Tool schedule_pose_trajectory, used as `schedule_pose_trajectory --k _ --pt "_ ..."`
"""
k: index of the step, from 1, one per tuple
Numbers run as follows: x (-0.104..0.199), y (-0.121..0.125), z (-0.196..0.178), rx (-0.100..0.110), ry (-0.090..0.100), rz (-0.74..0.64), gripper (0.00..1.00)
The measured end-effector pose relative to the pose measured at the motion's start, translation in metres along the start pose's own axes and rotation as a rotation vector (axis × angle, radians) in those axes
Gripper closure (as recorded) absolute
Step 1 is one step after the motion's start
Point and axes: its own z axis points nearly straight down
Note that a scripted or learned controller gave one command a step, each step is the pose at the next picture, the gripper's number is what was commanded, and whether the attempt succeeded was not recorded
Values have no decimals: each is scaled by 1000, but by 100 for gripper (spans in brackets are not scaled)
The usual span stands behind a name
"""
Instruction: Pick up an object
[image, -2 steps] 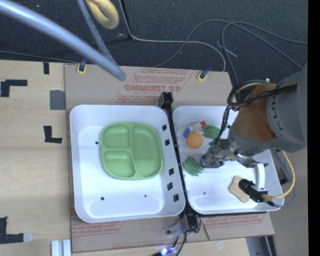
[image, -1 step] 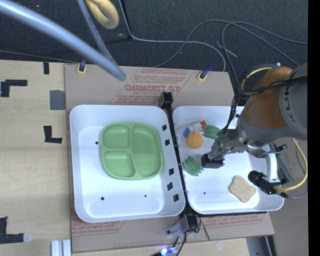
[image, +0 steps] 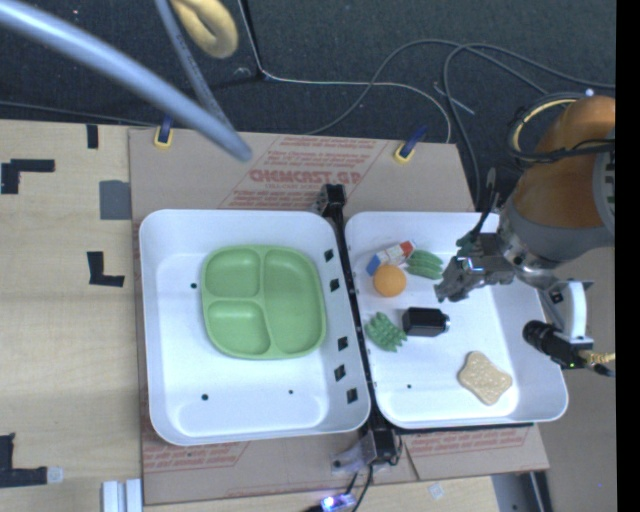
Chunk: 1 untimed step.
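The black block (image: 425, 321) lies near the middle of the right bin (image: 530, 405), with its long axis running from 3 to 9 o'clock. From my claw (image: 455, 282), it sits at about 7 o'clock, just beside and lower, so I judge it the nearest candidate for a short descent. It looks hard, boxy and matte. At its 9 o'clock is a green spiky piece (image: 385, 331), which seems soft and ridged; at 11 o'clock, an orange ball (image: 389, 282), smooth and round. A tan sponge-like slab (image: 485, 377), rough and porous, lies at 4 o'clock. Whether the claw is apart or together I cannot tell. The left bin (image: 170, 390) carries a green divided plate (image: 264, 302).
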Motion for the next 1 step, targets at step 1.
schedule_pose_trajectory --k 1 --pt "0 1 -39 3 0 0 100"
